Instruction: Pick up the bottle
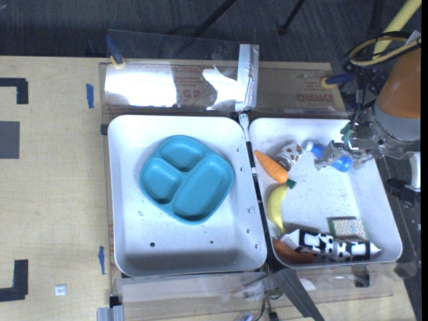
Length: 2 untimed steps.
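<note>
**Bottle in right bin, top edge**

Bench holds two white bins; left bin has a blue divided plate. My gripper sits at frame right over the right bin, touching the blue-capped bottle. Grip state: can't tell. Carrot and banana lie nearby.

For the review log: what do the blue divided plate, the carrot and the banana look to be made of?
The blue divided plate looks like moulded plastic: one even colour, rounded compartments, a soft sheen. The carrot and the banana look like plastic toy food, smooth and flatly coloured, though at this size I can't rule out rubber or foam.
</note>
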### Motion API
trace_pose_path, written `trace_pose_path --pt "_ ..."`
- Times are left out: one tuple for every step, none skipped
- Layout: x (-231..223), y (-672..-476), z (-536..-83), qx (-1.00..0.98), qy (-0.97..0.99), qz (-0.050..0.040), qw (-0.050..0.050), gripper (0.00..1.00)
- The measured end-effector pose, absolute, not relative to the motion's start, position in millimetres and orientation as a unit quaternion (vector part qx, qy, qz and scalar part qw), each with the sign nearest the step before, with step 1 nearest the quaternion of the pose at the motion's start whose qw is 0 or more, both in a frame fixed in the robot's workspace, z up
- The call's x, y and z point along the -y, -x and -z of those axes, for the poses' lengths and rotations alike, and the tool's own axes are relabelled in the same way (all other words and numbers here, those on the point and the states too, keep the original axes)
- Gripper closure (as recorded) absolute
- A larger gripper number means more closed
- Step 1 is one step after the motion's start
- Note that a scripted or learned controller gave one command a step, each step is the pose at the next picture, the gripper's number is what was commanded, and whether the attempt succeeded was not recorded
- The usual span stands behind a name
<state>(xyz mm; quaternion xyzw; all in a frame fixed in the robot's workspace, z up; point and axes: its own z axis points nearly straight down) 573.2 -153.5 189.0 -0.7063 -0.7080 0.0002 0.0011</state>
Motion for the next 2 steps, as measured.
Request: trace_pose_path --pt "180 -627.7 -201 0.745 0.667 0.0003 -0.002 0.00" --pt "203 -624.3 -96 0.732 0.681 0.0017 -0.002 0.00"
